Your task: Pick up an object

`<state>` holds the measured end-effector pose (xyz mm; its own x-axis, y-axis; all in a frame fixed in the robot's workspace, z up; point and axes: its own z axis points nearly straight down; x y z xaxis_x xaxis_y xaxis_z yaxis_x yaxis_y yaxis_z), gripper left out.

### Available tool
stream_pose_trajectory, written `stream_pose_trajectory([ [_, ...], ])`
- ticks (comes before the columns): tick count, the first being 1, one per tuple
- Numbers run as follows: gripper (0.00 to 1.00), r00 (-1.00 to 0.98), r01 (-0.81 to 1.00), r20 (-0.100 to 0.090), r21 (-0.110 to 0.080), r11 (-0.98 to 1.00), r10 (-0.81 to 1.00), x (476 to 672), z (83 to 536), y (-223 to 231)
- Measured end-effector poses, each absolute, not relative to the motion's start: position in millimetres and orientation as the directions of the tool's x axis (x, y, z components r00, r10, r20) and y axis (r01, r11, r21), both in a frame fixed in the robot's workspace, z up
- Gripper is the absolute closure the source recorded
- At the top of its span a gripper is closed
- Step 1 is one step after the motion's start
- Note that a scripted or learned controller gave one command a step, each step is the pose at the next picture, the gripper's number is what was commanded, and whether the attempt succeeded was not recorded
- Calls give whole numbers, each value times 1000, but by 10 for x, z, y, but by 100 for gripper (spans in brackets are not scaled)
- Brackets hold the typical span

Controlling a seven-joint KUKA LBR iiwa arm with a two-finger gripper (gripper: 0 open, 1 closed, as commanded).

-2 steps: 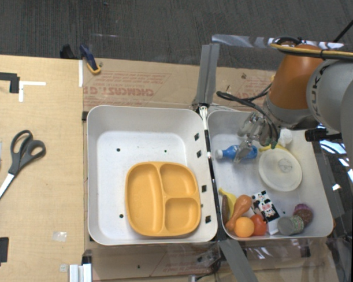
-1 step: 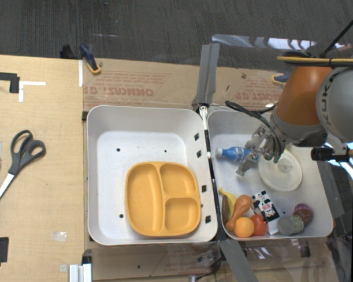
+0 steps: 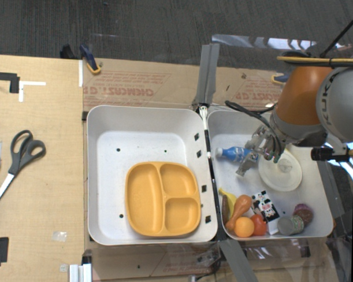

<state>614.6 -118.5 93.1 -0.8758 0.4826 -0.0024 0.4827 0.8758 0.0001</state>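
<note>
Several small objects (image 3: pixel 260 218) are crowded along the right bin's (image 3: pixel 324 189) 6 o'clock edge, while a blue bottle (image 3: pixel 233 152) lies alone at the gripper's (image 3: pixel 254 157) 9 o'clock, so the isolated bottle is judged the cleaner target, best approached from straight above with the fingers set across its narrow body. The jaws appear slightly parted, with nothing seen held between them, though their exact spread cannot be told.

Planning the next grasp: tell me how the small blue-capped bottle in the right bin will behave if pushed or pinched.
The bottle lies on its side, so a push would probably roll it. It looks like clear plastic: likely light, perhaps slippery between fingers. The gripper hangs right beside it.
</note>
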Motion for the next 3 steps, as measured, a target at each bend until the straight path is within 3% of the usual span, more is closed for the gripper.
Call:
stream_pose_trajectory([
  [1,0,-844,536,-1,0,844,536,6086,919,-946],
  [2,0,-771,636,-1,0,771,636,5526,923,-1016],
  [3,0,-739,674,-4,1,739,674,6091,929,-1017],
])
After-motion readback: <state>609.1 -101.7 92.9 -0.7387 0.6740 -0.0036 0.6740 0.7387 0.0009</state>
